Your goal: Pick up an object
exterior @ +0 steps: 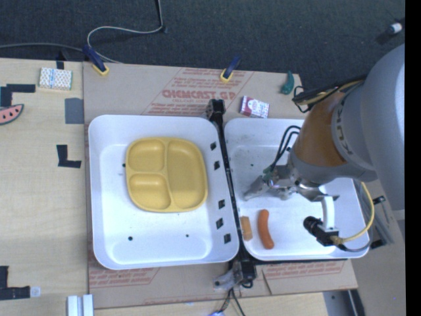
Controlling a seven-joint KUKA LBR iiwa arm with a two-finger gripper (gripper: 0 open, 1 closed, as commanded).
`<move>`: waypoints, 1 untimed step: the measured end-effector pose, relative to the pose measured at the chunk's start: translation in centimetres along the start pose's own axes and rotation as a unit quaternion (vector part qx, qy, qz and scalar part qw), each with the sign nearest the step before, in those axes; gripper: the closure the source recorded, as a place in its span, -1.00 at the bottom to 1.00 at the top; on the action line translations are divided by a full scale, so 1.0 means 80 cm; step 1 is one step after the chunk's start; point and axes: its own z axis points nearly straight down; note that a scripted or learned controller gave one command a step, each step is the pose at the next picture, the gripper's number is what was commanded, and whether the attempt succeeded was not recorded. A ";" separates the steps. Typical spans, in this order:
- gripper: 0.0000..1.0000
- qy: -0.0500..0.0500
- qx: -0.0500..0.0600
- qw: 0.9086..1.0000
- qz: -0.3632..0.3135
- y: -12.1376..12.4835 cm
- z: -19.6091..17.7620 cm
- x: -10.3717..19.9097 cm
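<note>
On the far left of the bench (39, 196) lie a small checked pad (55, 79) and a pink slice-shaped toy (9, 114), with some black tape marks near them. Next comes the left bin (108, 242), a shallow white tray. In it sits a yellow plate (166, 174) with three sections, lying flat toward the top of the bin. A black clip strip (222, 170) runs down between the two bins. Above it, on the brown cardboard (191, 91), there are two yellow clamps (230, 70) and a small red and white packet (253, 106), which rests just beside the top edge of the right bin (256, 133). In the right bin, near its bottom left corner, lie two little things close together but apart: a short tan piece (247, 227) and an orange hot dog (265, 228), both pointing up and down. The gripper (258, 188) is just above them, over the middle of the right bin, and its silver tip points to the left. Nothing sits between its fingers, and I cannot tell if they are apart or together. The big grey arm (375, 124) with its orange band (319, 137) reaches in from the right, and a yellow cable (358, 232) curls below it.
</note>
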 end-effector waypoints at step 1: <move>1.00 0.000 0.000 1.000 0.000 0.000 -0.012 0.000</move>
